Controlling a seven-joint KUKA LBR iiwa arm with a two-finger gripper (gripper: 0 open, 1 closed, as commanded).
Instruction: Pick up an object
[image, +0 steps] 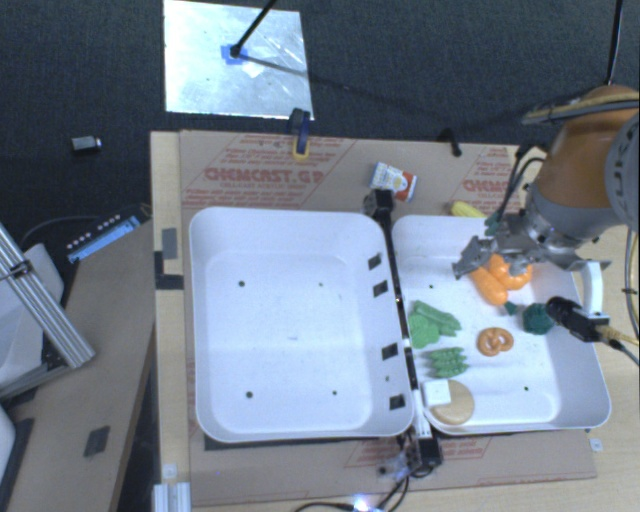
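Note:
My gripper (497, 262) hangs over the upper middle of the right bin (575, 395), directly above an orange toy vegetable (492, 286). The gripper's body hides the top of that orange piece, and contact between them is unclear. Below it lie a pretzel (494, 341), a dark green broccoli piece (537, 318), a flat green leaf (434, 323), a green pea pod (447, 358) and a round tan cookie (452, 401) in the bin's front left corner.
The left bin (290, 330) sits beside the right one, with black clips (382, 290) along the shared rim. A yellow item (466, 210) lies at the right bin's far edge. A small white and orange object (393, 180) rests on the cardboard behind the bins.

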